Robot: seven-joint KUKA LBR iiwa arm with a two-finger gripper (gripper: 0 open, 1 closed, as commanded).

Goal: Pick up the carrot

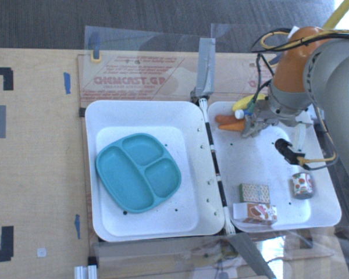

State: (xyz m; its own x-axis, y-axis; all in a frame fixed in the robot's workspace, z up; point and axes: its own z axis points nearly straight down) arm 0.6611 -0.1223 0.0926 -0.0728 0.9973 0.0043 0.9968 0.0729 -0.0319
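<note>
The left bin [107, 116] holds one thing, a blue plate [138, 171] with three compartments. It lies flat in the middle of the bin, turned slantwise to the walls, and nothing lies in the compartments.

The right bin [262, 163] touches the left one along a shared edge. The carrot [225, 122] lies in this bin's far left corner, close to that edge. Its long axis runs left to right and dips slightly nearer at the right. Its left end is in plain sight. Its right end runs under the gripper [251, 127] and is hidden, so which end is the tip cannot be told. The gripper is down over that right end. Cables and the wrist crowd it, and neither how wide it stands nor whether it has the carrot can be made out.

Just beyond the carrot, at the bin's far wall, is a yellow thing [242, 103], half covered by the arm [331, 74] and hard to identify.

Near the front wall a small patterned box [255, 192] lies just behind a red and white packet [257, 213]. Right of them is a small can [301, 185] with red print. The arm's bulk covers the bin's far right corner and is cut off by the right side of the view.
</note>
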